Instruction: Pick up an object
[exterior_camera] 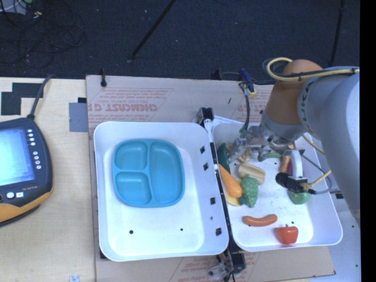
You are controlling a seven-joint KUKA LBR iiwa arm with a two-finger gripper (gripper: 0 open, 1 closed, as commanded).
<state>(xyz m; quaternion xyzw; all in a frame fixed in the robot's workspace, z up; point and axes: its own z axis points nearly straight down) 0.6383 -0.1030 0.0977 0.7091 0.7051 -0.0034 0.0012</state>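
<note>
Gripper (254, 151) low in right bin (326, 231), about 11 o'clock of it — open or clenched, cannot tell. Nearest pick: pale bun (251, 171) just below, touching broccoli (249, 190) and carrot (230, 184). Better to descend straight, avoid nudging neighbours. Counted: one sausage (259, 220), one tomato (287, 234), one blue tray (148, 173) in left bin (111, 239) — two bins.

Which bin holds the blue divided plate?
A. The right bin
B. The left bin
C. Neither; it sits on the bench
B: the blue plate lies in the left bin, while the right bin holds the toy foods, such as the sausage.
</note>
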